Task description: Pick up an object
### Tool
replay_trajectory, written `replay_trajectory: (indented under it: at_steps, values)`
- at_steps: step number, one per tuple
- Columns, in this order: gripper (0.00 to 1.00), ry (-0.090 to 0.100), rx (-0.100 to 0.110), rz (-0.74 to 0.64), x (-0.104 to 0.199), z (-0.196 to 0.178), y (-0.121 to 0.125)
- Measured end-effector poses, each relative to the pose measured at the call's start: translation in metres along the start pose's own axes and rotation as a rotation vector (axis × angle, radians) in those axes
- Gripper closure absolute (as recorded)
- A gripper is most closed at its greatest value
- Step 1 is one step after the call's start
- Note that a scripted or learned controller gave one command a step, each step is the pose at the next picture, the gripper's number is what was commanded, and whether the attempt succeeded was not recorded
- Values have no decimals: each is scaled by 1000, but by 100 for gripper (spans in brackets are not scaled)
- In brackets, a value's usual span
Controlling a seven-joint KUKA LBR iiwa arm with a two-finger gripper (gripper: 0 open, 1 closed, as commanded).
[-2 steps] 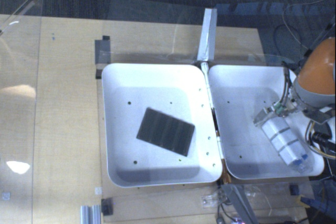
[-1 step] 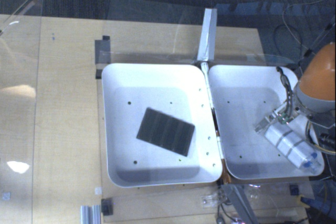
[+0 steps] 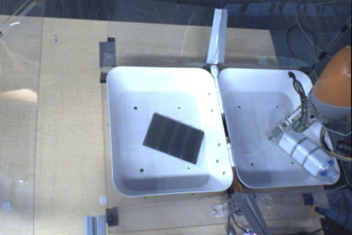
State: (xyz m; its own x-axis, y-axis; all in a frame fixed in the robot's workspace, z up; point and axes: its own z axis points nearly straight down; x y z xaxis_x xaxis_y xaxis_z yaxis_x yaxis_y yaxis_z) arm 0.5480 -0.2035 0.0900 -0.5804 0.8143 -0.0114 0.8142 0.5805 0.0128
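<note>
A dark grey ribbed rectangular pad (image 3: pixel 174 138) lies flat and slightly rotated in the middle of the left bin (image 3: pixel 124 96). A clear plastic bottle (image 3: pixel 306 154) with a bluish end lies on its side at the right edge of the right bin (image 3: pixel 247 91). My gripper (image 3: pixel 280 132) is low in the right bin, right beside the bottle's upper-left end. The grey arm with its orange band (image 3: pixel 336 83) comes in from the right above it. Nothing is visibly held.
A metal divider post (image 3: pixel 216 41) rises behind the seam between the two bins. Cables (image 3: pixel 308 36) hang at the upper right. Clamps and brackets (image 3: pixel 242 212) sit along the front edge of the bench. Wooden benchtop (image 3: pixel 55 118) extends to the left.
</note>
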Motion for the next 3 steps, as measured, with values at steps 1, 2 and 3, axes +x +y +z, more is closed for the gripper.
replay_trajectory:
  at_steps: [1, 2, 3]
  values:
    - [0, 4, 7, 48, 4, -100, -9]
    - [0, -4, -3, 253, 11, -53, -21]
    - [0, 4, 6, -125, 23, -43, -36]
